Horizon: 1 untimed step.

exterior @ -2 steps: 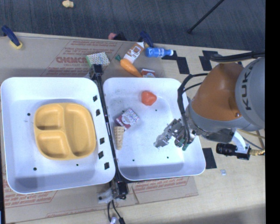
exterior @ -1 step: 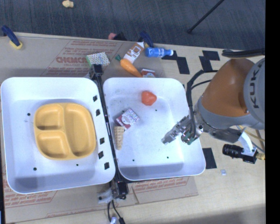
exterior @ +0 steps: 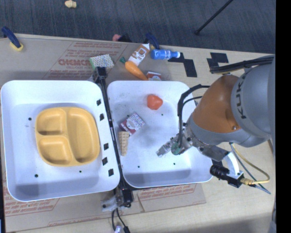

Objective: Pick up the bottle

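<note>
The yellow three-compartment plastic plate (exterior: 67,135) is lying in the left white bin (exterior: 9,144). In the right white bin (exterior: 150,178), the two-finger gripper (exterior: 169,148) is hovering low over bare floor; its opening is too blurred to tell. The small blue plastic bottle (exterior: 163,54) is lying outside, beyond the far rim. This looks like the reaching step; next, the arm needs moving far toward the bottle.

Bench (exterior: 48,64), cardboard-topped — bears two white bins: left bin (exterior: 9,130), right bin (exterior: 150,178). Behind the bins lie a blue bottle (exterior: 164,55), carrot (exterior: 135,70), small carton (exterior: 139,54), patterned packet (exterior: 102,61).
</note>
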Motion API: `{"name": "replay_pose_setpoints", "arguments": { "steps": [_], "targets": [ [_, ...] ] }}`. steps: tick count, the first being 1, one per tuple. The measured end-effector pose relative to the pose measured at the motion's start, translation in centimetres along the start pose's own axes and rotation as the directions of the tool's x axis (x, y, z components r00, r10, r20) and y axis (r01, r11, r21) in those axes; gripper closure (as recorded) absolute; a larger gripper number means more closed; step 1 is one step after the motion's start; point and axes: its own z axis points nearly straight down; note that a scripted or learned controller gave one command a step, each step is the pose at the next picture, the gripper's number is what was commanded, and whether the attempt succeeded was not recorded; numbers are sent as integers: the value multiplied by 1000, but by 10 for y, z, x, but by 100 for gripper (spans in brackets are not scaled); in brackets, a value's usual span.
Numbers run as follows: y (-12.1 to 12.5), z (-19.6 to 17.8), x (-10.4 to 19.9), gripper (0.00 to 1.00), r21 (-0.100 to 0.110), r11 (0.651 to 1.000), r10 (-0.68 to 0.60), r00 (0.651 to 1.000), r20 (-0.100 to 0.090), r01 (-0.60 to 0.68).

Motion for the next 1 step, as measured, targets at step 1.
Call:
{"name": "replay_pose_setpoints", "arguments": {
  "steps": [1],
  "targets": [
    [-1,-57,-4,100,-3,993,120,993,3,-120]
  ]
}}
